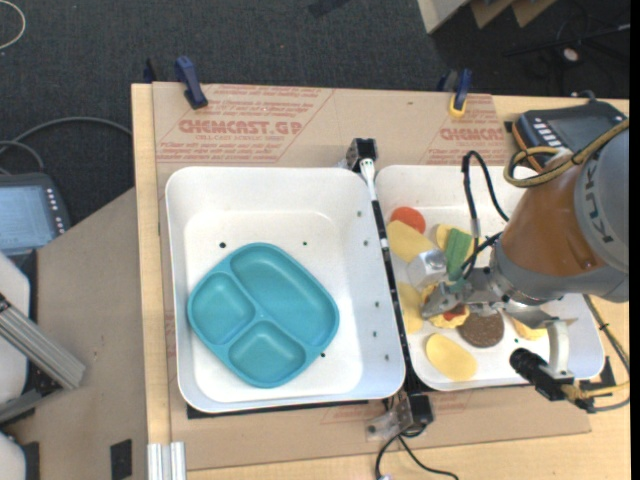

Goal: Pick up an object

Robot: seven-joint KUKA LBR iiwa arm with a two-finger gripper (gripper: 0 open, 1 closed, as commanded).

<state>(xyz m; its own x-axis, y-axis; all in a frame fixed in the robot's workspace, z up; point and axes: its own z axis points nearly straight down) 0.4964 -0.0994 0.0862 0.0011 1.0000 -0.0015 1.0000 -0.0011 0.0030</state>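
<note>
Over the right white bin (590, 353), gripper (445, 303) low among a cluster of small toy food pieces.

Pieces in the right bin: red round piece (407, 216) at the far side, pale yellow piece (407, 240) beside it, green piece (458, 248), brown disc (483, 330) near the wrist, yellow oval piece (450, 356) nearest the camera. Gripper sits between these, touching or just above them; fingers' state cannot be told, nor whether anything is held. Grey arm with orange band (545, 230) enters from the right. Left white bin (190, 198) holds a teal plastic divided plate (262, 313), lying flat.
</note>
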